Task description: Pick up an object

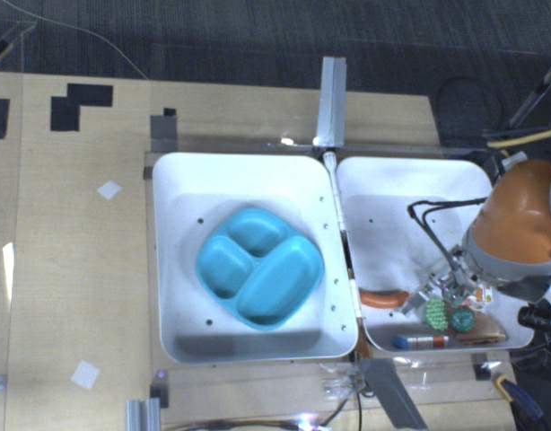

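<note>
While the gripper [444,287] is hanging low in the right bin [383,196], its fingers too hidden to tell, a green bumpy toy [435,312] is lying just beside it.

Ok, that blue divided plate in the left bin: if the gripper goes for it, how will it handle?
The blue divided plate looks like rigid moulded plastic, so probably stiff and fairly light. Its glossy, rounded rim may slip between two fingers. It lies flat and wide on the left bin floor, so a push would likely slide it, not tip or roll it.

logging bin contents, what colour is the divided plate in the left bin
Light blue: the divided plate shows clearly in the camera view.
</note>
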`<move>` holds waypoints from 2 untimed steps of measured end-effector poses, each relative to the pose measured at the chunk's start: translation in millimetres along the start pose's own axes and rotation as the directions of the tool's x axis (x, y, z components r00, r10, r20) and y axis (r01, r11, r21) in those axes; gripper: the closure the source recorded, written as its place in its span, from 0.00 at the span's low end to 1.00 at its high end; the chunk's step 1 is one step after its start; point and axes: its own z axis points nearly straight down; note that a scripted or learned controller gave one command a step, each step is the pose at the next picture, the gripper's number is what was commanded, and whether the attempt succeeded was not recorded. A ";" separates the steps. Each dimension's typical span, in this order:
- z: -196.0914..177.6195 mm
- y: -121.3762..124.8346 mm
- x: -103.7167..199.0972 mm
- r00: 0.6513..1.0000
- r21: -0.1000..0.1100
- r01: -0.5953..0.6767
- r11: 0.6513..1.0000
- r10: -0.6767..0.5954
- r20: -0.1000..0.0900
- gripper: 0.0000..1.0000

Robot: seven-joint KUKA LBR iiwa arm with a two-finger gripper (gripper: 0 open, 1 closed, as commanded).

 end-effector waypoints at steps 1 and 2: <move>-0.4 26.2 27.8 0.992 0.000 -0.122 0.992 0.122 0.002 0.00; -13.1 29.3 25.3 0.993 -0.008 -0.121 0.993 0.121 0.009 1.00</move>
